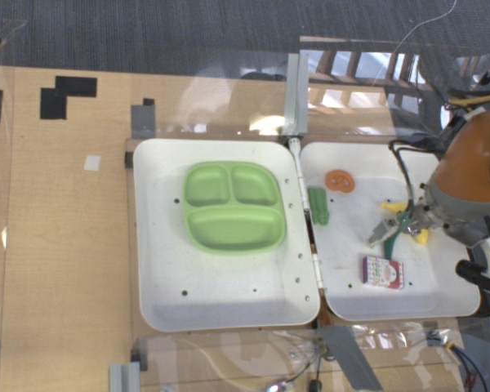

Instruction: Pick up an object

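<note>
Right bin (343, 296), near edge: small pink-and-white carton (383, 272), lying flat, long axis roughly along the near edge, untouched.

Right bin, centre toward the right edge: gripper (389, 229), low over a cluster of small yellow and green items (408, 219); finger spread and any hold cannot be told. Items too tangled to give an axis.

Right bin, left edge: green block (318, 205), long axis running near to far, alongside the divider.

Right bin, far side: orange disc (339, 180), flat, no clear axis.

Left bin (159, 300), centre: green divided tray (233, 207).

Progress: nothing visibly lifted; grasp and raise judged outstanding.
</note>
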